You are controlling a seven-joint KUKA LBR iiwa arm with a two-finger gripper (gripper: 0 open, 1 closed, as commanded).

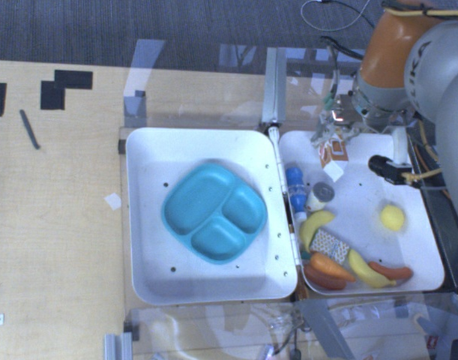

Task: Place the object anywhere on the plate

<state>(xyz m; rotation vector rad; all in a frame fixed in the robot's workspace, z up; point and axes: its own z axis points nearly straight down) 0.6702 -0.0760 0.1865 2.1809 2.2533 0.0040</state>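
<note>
Front rim of the left bin (214, 297) sits closest to you, bare white floor behind it. Working down by size from there:

- Arm (431, 58): grey body with orange band, reaching in at upper right, wrist over the back edge of the right bin (431, 193). You can judge it is parked high over the clutter to pick from above.
- Left bin: holds just the blue plate (215, 212), three compartments, lying flat and turned at an angle, roughly centred. Bare floor rings it on all sides, so a drop from any direction has room; a drop anywhere on it would count.
- Right bin: crowded along its left wall and front. Open floor lies mid-bin and toward the back right.
- Bananas (317, 226) and (367, 270), carrot-like piece (327, 267), red pepper-like piece (391, 272): heaped at the front corner, touching one another. Awkward to single out.
- Blue bottle (294, 188): pressed along the dividing wall, little finger room on that side.
- Small carton (334, 151): hangs just under the gripper (335, 130), near the bin's back edge. Likely the object to move, but you cannot tell whether the fingers have it or how wide they stand; the wrist hides them.
- Yellow ball (393, 217): alone, well apart from the rest.
- Grey cap (322, 193): beside the bottle.

The divider between the bins is the edge to clear.
</note>
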